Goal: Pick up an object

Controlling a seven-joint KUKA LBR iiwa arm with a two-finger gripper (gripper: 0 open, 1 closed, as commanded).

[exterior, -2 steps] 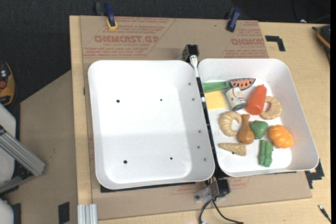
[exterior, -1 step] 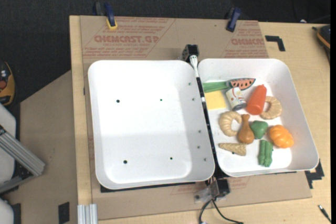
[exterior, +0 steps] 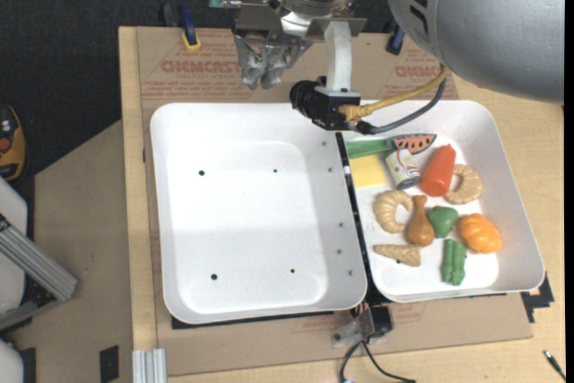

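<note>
up top, the pincer (exterior: 265, 67) hangs over the bench (exterior: 134, 112) just behind the left bin (exterior: 179, 126), gripping nothing, though how far apart its tips stand i cannot tell. well apart, the toy foods lie in the right bin (exterior: 498, 139): carrot (exterior: 439, 171), drumstick (exterior: 420, 222), orange pumpkin (exterior: 480, 232), watermelon slice (exterior: 416, 142).

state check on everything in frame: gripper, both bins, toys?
gripper: raised above the bench behind the left bin, nothing between its fingers
left bin: flat on the bench
right bin: holds the toy food
toy food: lying loose, clustered in the right bin
orange pumpkin: upright
</note>
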